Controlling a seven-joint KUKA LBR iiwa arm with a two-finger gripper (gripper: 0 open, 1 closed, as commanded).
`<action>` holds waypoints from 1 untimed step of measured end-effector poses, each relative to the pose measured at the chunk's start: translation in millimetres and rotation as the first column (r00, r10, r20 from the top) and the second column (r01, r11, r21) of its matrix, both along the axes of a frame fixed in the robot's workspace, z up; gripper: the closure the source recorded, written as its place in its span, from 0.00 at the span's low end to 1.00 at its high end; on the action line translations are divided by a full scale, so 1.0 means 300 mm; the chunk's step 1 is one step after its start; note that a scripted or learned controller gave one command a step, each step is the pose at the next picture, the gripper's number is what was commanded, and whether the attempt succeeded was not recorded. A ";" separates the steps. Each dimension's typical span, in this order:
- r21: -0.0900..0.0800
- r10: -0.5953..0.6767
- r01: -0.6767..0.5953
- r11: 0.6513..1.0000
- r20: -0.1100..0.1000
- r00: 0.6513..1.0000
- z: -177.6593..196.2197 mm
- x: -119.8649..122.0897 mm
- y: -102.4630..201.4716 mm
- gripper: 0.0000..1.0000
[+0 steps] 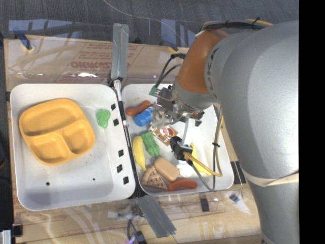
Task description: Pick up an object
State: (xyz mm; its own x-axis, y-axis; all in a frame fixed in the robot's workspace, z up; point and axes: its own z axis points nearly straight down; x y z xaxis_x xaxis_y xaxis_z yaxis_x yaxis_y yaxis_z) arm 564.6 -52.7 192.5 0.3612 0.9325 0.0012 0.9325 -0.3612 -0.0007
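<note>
My gripper (163,120) reaches down into the right bin (223,173), under the orange wrist band. It hovers over a red and white packet (165,134) and close to a blue piece (143,118) and an orange carrot-like piece (138,108). Further toward the front of that bin lie a green pickle-like piece (150,143), a yellow banana (138,151), a tan bread-like piece (166,169), a waffle-like piece (151,178) and a red sausage (182,185). I see nothing clearly between the fingers.
The left bin (66,192) holds a yellow divided plate (56,130) and a small green piece (103,117). A grey divider bar (120,50) runs between the bins. A yellow cable (203,165) hangs from the arm across the right bin.
</note>
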 end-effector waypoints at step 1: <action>-0.004 -0.558 0.558 0.830 -0.004 0.830 -0.008 0.042 0.083 1.00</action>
